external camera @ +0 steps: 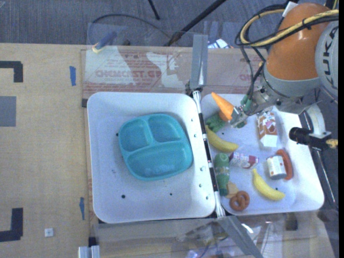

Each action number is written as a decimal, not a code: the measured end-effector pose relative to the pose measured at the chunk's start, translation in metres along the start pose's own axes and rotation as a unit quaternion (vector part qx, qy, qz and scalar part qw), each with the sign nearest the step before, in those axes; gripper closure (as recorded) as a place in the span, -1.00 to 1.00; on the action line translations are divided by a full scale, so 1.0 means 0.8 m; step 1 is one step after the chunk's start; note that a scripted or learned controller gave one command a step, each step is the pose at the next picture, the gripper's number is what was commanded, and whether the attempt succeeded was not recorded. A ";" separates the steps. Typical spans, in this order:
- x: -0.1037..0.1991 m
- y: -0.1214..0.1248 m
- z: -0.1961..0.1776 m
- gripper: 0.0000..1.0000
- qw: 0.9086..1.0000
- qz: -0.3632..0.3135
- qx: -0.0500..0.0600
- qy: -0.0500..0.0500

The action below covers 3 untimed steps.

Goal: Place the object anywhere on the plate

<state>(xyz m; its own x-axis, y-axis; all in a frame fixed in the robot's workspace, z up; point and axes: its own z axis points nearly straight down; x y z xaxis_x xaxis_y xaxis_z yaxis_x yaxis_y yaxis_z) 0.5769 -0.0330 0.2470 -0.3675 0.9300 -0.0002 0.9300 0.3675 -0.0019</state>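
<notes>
The left bin (pixel 102 160) carries a blue sectioned plate (pixel 155 146) near its middle. In the right bin (pixel 312 195), the arm's gripper (pixel 240 114) hangs low at the far left corner, right beside an orange carrot (pixel 222 106); whether it grips anything I cannot tell. Around it lie two bananas (pixel 268 187), a small carton (pixel 267 129) and a pretzel (pixel 239 200).
</notes>
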 end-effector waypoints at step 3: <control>0.083 0.049 0.071 -1.00 0.995 -0.098 0.001 0.001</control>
<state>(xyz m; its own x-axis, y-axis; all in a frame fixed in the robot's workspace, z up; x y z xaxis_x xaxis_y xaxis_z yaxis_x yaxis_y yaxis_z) 0.5887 0.0429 0.1903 -0.5418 0.8405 0.0024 0.8405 0.5418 -0.0034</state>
